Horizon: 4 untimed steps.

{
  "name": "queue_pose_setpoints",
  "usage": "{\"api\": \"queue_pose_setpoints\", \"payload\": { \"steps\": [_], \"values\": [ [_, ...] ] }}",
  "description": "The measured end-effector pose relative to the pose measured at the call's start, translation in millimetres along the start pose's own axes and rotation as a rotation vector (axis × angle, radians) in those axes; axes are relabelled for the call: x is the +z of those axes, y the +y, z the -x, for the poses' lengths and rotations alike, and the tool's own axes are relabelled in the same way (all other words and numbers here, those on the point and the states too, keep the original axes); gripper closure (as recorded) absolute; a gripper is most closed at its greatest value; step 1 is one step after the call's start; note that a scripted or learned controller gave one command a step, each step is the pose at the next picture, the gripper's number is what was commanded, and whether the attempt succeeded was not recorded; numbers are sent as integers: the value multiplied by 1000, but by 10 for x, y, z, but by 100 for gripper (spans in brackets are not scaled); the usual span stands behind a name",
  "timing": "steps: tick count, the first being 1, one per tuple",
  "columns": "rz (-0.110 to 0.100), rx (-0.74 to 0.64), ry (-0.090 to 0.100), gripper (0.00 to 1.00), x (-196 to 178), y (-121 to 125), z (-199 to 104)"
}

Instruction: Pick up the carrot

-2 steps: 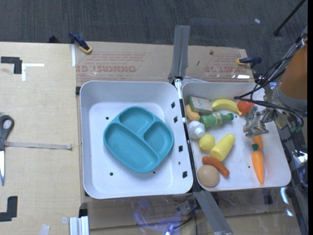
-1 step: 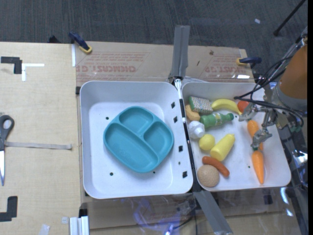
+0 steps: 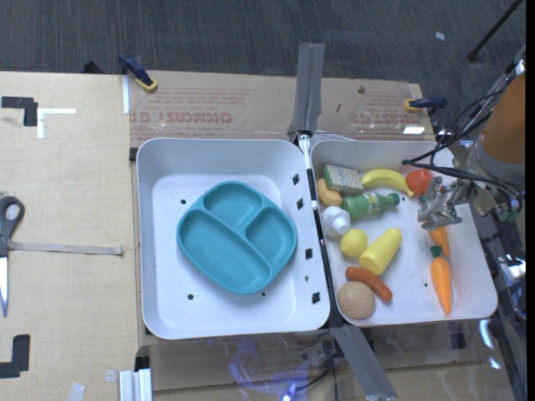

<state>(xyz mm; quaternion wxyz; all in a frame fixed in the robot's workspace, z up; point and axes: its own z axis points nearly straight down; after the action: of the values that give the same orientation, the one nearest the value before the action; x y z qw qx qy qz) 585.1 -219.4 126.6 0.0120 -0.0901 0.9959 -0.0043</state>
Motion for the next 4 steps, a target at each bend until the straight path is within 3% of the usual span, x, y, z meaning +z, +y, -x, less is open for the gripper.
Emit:
{"api": "queue_pose_setpoints", "payload": {
  "steps": [1, 2, 3, 4],
  "values": [
    [13, -144, 18, 100, -394, 1260, 24],
    [12, -144, 18, 0, -394, 1258, 24],
    [14, -297, 18, 0, 332, 755, -66],
    [16, -602, 15, 0, 312, 299, -838]
  ]
}}
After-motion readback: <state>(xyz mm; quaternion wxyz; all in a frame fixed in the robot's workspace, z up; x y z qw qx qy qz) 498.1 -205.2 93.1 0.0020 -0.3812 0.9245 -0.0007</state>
